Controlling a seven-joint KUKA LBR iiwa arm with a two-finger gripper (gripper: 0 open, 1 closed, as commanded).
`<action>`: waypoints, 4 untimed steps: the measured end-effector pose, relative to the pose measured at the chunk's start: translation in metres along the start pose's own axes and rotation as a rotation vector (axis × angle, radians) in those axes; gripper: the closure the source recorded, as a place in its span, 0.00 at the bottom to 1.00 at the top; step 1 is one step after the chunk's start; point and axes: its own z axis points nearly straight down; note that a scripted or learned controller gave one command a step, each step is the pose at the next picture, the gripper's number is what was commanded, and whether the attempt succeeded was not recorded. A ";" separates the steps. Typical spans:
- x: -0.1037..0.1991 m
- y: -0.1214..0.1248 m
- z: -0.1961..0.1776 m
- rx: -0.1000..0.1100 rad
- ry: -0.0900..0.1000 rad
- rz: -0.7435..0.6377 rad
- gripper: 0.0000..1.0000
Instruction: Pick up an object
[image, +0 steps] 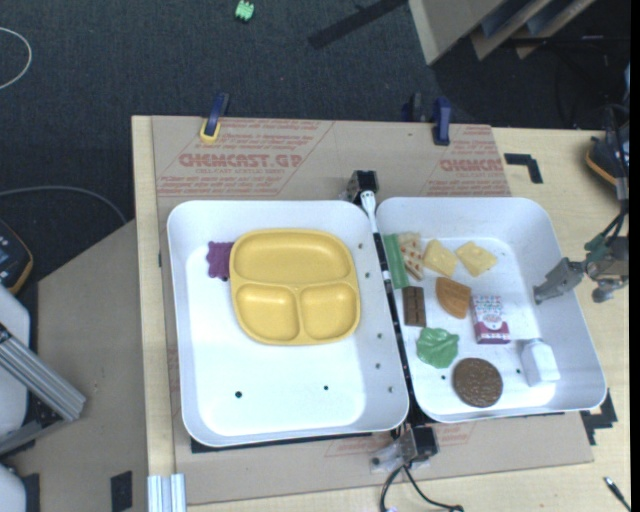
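Nothing picked yet: my jaws (556, 284) hover at the right bin's (560, 240) right rim, seemingly empty; openness unclear.

Dark speckled carpet (90, 70) covers the floor all around, and a pale wooden bench (150, 300) sits square in the middle under a brown protective sheet (330, 155) printed with red lettering. Up top, a yellow clamp (212, 122) and a blue clamp (440, 120) pin that sheet's far edge, while a thin white cable (20, 45) loops over the carpet at far left. Light is even and soft, an aluminium rail (40, 375) slants in at lower left, and a pale wooden board (480, 25) juts in at the upper right.
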 end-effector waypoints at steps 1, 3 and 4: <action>0.000 0.002 -0.005 -0.010 -0.003 -0.003 0.00; 0.008 -0.002 0.121 -0.002 0.001 -0.003 0.00; 0.009 0.000 0.154 -0.010 0.003 -0.003 0.00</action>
